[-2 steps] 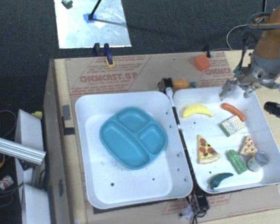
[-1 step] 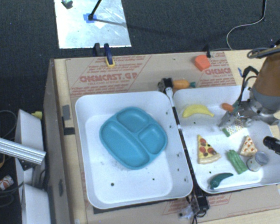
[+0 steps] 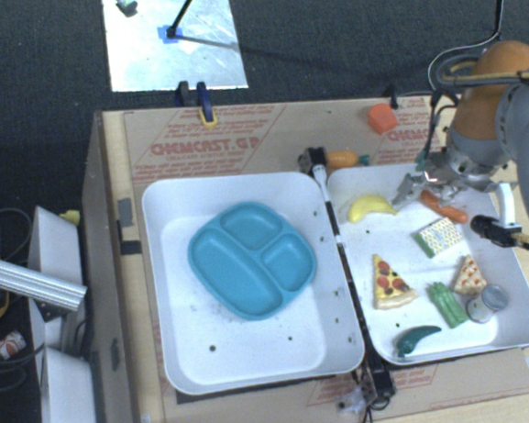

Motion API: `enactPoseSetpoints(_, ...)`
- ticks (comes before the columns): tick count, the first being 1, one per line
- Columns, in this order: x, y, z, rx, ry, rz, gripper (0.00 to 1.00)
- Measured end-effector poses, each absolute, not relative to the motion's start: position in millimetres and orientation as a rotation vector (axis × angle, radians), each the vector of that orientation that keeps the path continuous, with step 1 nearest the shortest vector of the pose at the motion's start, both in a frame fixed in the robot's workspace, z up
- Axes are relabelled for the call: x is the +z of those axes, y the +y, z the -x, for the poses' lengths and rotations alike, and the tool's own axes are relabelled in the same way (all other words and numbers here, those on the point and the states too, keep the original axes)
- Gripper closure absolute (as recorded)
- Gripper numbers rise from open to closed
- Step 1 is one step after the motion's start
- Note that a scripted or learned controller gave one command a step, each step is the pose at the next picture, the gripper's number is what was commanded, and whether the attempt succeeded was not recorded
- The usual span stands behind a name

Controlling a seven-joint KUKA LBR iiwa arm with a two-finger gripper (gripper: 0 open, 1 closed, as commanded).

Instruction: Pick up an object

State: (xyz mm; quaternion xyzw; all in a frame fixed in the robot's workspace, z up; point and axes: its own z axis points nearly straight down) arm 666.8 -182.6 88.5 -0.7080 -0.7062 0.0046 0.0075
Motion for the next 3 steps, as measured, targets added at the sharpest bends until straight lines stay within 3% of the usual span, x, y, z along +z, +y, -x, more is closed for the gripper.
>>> enactPoseSetpoints(1,85.7,-195.4,-622.1,0.000,-2.225,2.221,0.00)
enactPoseSetpoints(2,96.9,-195.5,-623.3,-0.004,-2.229,2.222,1.00)
enactPoseSetpoints(3,173.5,-109.7,-602.2,-0.007,-2.229,2.218,1.00)
